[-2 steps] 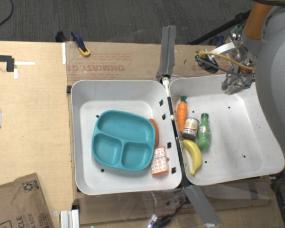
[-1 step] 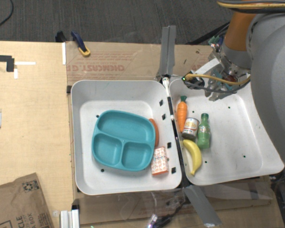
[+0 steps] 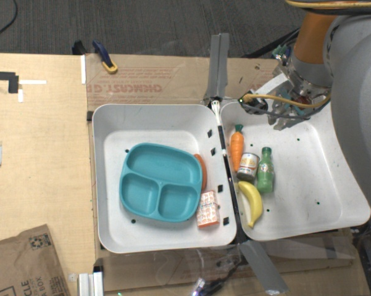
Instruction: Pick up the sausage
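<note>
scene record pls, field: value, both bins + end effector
left bin: teal divided plate, small carton at its lower right, orange-red item tucked at plate's right edge, possibly the sausage
right bin: carrot, can, green bottle, banana, all clustered at its left side
end effector: over right bin's upper part, above the cluster, finger state unclear
grasp: none visible

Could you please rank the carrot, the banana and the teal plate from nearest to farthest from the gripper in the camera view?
1. Carrot, right bin, just below-left of the gripper.
2. Banana, right bin's lower left.
3. Teal plate, left bin.
</note>
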Controlling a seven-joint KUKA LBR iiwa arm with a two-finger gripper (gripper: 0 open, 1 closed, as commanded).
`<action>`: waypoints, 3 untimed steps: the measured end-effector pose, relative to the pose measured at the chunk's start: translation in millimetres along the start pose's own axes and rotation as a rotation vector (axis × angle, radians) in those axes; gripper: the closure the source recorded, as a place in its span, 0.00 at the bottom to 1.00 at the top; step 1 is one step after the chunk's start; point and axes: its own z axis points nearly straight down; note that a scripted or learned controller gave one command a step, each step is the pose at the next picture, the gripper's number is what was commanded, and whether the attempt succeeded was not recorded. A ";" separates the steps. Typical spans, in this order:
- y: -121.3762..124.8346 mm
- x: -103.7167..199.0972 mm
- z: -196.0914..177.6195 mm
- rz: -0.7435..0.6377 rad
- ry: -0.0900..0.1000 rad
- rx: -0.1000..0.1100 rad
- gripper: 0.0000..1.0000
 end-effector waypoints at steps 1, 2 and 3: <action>0.0 -0.1 0.4 0.000 -0.001 0.000 0.00; -2.0 -13.6 13.6 0.229 0.008 0.001 0.00; 60.4 -2.1 -8.9 0.136 0.007 0.000 0.00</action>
